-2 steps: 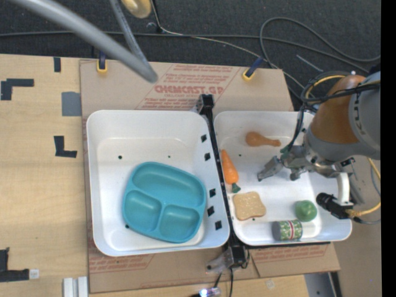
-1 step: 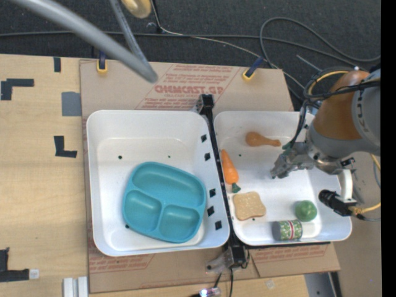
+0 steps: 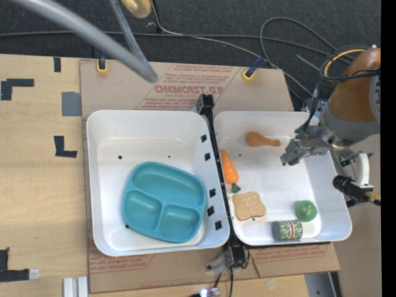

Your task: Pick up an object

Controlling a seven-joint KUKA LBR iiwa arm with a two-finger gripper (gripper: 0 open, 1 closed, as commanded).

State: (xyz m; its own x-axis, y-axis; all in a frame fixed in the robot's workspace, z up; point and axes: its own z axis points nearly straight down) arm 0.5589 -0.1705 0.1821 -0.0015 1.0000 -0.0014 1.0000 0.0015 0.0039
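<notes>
Drumstick [image 3: 262, 140]: long axis left-right, thin end toward gripper [image 3: 292, 156], just beside fingers; finger state indeterminable.

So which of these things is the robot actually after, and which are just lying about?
For the job (any could be picked):
- gripper
- chicken drumstick
- carrot
- slice of toast
- green ball-shaped item
- small can

Just lying about:
- blue divided tray, in the left bin
- right bin
- cardboard sheet
- yellow clamps
</notes>
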